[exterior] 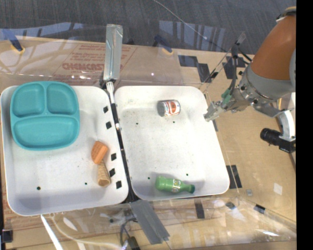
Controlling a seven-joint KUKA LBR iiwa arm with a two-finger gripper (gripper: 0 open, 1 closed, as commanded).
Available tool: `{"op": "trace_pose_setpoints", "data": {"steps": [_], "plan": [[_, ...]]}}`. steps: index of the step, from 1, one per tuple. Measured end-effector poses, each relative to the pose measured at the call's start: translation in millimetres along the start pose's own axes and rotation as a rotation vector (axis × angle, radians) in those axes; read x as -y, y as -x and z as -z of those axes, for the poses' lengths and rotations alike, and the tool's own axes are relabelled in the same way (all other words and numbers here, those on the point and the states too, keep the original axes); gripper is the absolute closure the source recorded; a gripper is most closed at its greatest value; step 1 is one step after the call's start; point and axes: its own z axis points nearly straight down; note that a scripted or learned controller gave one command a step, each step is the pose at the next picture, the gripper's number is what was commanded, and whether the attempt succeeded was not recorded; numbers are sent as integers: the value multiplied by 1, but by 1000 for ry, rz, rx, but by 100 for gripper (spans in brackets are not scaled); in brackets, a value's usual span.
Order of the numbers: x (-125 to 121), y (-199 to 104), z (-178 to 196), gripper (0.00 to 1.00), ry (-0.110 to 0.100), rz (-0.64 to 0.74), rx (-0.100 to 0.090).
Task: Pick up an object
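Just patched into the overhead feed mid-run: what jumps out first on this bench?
The teal divided plate dominates the far corner of the left bin, with an orange ice-cream cone lying nearer the divider. In the right bin, a small can lies near the far wall and a green bottle on its side by the near wall. The gripper hovers at that bin's right rim.

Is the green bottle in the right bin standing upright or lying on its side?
Lying on its side. The green bottle stretches along the floor of the right bin, its neck pointing toward the view's right.
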Motion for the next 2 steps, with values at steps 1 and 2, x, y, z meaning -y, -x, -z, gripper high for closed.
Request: {"op": "trace_pose_setpoints", "data": {"steps": [1, 2], "plan": [[-30, 7, 2, 100, 0, -246, 0], [74, -15, 3, 100, -1, -84, -1]]}}
